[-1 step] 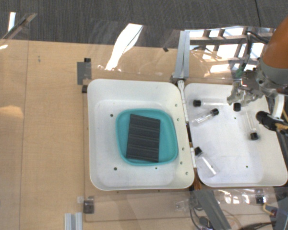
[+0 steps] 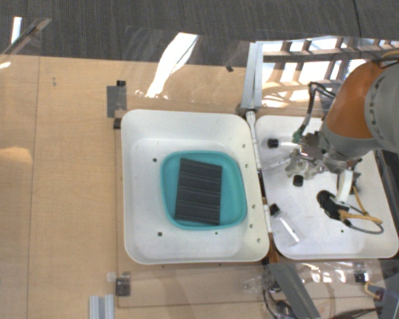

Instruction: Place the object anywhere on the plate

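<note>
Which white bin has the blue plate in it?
The left bin does. The teal-blue plate sits in its middle with a dark ridged block lying on it. The right bin has the arm over it instead.

So there's just the one camera, fixed up above the bench and looking down at a slant, not straight overhead. It faces toward the far side, where a strip of dark carpet runs along the top of the frame. It's set far enough back to take in both white bins whole: left bin about mid-frame, right bin close to the right edge. The arm comes in from the right, partly cut off.
</note>
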Robot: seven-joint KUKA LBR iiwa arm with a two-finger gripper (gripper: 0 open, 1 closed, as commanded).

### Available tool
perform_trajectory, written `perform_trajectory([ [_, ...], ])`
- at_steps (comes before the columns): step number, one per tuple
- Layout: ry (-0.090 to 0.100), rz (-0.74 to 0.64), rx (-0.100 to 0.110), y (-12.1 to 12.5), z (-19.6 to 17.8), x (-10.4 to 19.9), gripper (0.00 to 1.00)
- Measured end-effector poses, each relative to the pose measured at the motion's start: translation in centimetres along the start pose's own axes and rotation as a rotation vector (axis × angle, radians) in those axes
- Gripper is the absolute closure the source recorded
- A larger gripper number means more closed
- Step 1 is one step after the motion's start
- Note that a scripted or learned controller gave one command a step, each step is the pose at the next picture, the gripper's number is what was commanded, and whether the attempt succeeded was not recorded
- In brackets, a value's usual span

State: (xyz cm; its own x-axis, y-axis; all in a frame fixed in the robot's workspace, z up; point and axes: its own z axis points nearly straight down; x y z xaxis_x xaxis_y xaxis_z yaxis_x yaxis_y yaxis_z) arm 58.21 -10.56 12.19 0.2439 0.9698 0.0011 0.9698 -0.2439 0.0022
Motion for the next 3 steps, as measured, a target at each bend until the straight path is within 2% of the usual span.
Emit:
perform_trajectory([
  [1,0.001,0.035,-0.008,1.0,-15.1,7.2,1.00],
  [2,0.000,-0.087,-0.001,-2.2,-6.2,12.0,1.00],
  [3,0.001,-0.215,-0.001,-6.6,-8.0,19.1,1.00],
])
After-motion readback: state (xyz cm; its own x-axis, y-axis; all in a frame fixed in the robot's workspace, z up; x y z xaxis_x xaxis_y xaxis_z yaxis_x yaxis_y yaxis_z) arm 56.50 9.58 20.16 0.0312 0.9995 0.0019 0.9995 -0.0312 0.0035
